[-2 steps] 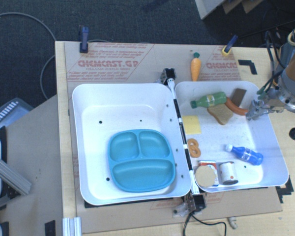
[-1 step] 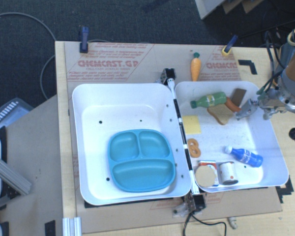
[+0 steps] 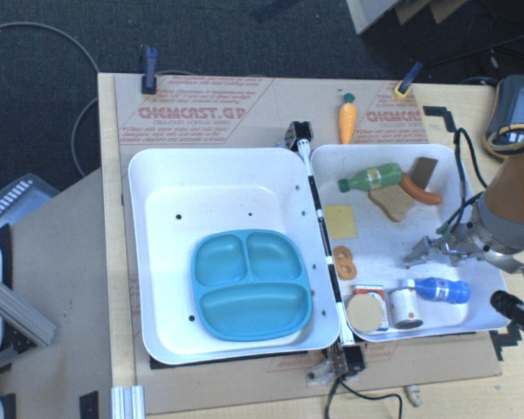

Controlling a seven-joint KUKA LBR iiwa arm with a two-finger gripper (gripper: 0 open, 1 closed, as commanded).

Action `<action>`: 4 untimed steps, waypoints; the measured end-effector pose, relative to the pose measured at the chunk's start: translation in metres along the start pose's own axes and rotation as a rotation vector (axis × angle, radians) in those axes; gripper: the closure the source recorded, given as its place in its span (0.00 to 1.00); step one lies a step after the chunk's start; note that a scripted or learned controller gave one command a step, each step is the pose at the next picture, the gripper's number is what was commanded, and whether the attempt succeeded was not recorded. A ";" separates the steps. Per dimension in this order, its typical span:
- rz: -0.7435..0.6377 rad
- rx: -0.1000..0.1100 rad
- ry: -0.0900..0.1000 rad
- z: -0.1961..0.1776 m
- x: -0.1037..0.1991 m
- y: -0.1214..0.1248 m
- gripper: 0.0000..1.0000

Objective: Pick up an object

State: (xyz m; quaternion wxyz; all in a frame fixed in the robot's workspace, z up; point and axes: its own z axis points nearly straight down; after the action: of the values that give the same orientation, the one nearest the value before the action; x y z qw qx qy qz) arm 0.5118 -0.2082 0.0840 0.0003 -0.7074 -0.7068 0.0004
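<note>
The left bin (image 3: 157, 199) is carrying a blue divided plate (image 3: 251, 283), which is lying toward its near right side. The right bin (image 3: 450, 326) is touching the left one along its edge and is holding the small things. The arm (image 3: 509, 206) is reaching in from the right over this bin, and its gripper (image 3: 430, 250) is hanging low above the white floor at the right-middle part; whether the jaws are wide or narrow I cannot tell, because the metal parts are blending together. No thing is showing between them. A blue and white bottle (image 3: 438, 290) is lying on its side just beside the gripper, toward the near edge, apart from it. A green bottle (image 3: 372, 178) is lying at the far part, well apart from the gripper, next to a brown slice of bread (image 3: 392, 202) and an orange sausage (image 3: 419, 190). A yellow square (image 3: 341, 221), a small can (image 3: 405, 306) and a pretzel (image 3: 342, 263) are lying nearer the left wall. A toy carrot (image 3: 348, 119) is resting outside on the bench.
</note>
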 end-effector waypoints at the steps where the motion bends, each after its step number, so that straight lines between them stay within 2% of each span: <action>1: -0.003 -0.003 0.000 -0.032 0.035 0.086 0.00; 2: 0.000 -0.001 0.000 -0.004 0.018 0.028 0.00; 3: 0.000 0.001 0.001 0.000 0.037 -0.011 0.00; 4: -0.002 -0.004 -0.002 -0.101 -0.005 0.047 0.00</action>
State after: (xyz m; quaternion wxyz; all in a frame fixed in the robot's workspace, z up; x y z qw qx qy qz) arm 0.5593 -0.2134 0.1854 -0.0017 -0.7069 -0.7073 -0.0003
